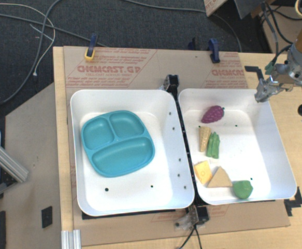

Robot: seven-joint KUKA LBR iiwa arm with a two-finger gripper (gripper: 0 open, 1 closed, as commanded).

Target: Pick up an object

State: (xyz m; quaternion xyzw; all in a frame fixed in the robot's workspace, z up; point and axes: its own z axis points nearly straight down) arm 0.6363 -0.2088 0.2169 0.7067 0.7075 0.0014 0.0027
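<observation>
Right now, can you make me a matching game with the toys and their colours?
Things:
1. divided plate in the left bin
2. grapes
3. cheese wedge
4. round toy in the right bin's near corner

Colours:
A. yellow
B. green
C. teal
D. purple

Pairs: 1-C, 2-D, 3-A, 4-B
</observation>
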